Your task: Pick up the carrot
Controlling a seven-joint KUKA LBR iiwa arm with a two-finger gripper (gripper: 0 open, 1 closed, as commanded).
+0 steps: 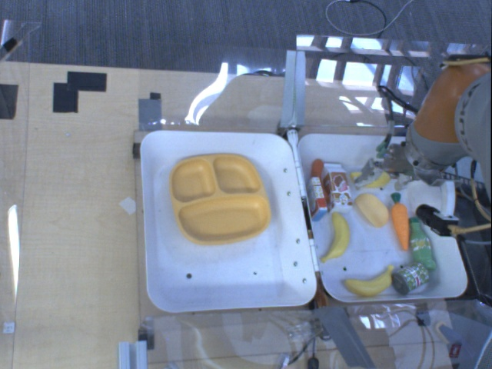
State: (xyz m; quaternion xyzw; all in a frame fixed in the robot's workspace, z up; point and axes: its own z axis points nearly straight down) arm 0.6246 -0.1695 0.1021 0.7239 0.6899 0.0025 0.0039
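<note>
Lying flat in the right bin [357, 256], the carrot [400, 225] is not yet taken.
Its green top points to the far wall, probably just as it landed among the clutter: a pale yellow fruit [373, 210] sits just beside it on 1 side, a green bottle [420, 246] close on the other, a can [411, 277] near its tip. The left bin [231, 275] carries 1 yellow divided tray [221, 198]. The hand [387, 161] hangs near the far wall by a small banana [374, 180], apart from the carrot; whether it is spread or pressed together I cannot tell.
</note>
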